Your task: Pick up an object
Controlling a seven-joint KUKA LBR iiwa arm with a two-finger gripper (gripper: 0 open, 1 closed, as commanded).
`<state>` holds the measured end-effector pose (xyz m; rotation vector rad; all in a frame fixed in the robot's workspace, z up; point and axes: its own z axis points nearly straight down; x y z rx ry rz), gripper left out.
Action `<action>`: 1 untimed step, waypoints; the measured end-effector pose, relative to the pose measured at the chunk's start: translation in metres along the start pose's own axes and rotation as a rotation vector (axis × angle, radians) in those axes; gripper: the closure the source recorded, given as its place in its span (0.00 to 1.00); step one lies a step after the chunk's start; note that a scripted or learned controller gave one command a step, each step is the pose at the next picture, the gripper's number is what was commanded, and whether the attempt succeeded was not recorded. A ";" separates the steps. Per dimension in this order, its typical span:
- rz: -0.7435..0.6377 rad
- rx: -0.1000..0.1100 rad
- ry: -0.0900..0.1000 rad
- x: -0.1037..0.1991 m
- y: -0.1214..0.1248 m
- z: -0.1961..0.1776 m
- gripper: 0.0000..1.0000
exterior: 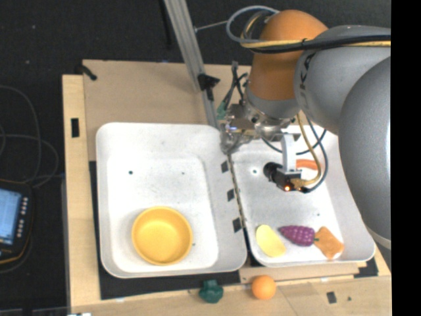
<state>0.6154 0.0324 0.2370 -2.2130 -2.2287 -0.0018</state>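
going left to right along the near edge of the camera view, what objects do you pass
yellow bowl → green toy → orange ball → pale yellow piece → purple grapes → orange piece

In the right bin we see three small items in a row along its near edge: a pale yellow piece, purple grapes, and an orange chunk. In the left bin a yellow bowl sits upright near the front.
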 end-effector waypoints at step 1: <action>-0.001 -0.001 0.001 0.051 -0.003 -0.012 1.00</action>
